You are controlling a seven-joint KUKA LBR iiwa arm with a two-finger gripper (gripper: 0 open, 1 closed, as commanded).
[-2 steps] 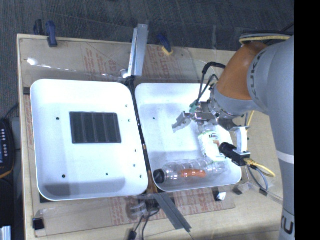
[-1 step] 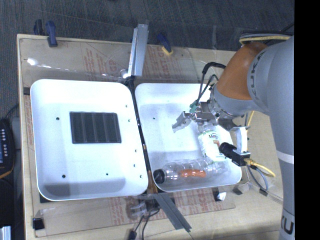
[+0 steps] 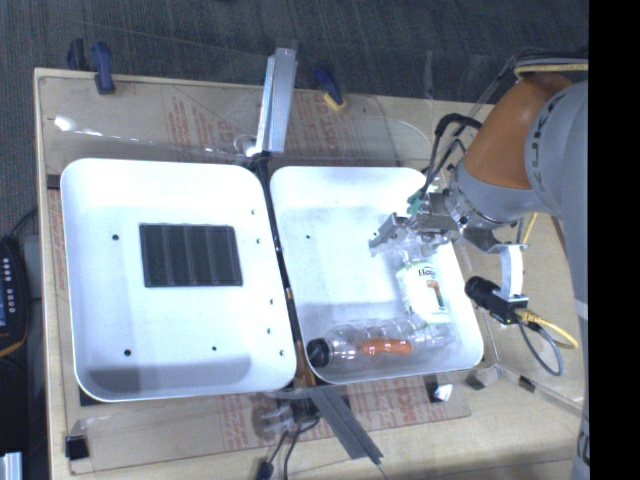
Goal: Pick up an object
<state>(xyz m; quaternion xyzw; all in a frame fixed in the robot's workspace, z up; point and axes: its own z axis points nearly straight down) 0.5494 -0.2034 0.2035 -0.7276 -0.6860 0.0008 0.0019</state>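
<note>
My gripper (image 3: 392, 236) hangs over the right side of the right bin (image 3: 330, 193), its metal fingers pointing left. Just below it a small clear bottle with a white label (image 3: 424, 290) lies on the bin floor near the right wall. A second clear plastic bottle with a black cap and an orange mark (image 3: 372, 346) lies along the bin's front wall. Nothing shows between the fingers.
The left bin (image 3: 100, 198) holds a dark ribbed rectangular pad (image 3: 190, 255). A metal divider post (image 3: 275, 103) stands between the bins at the back. The arm's grey and orange body (image 3: 520, 153) and its cables crowd the right bench edge.
</note>
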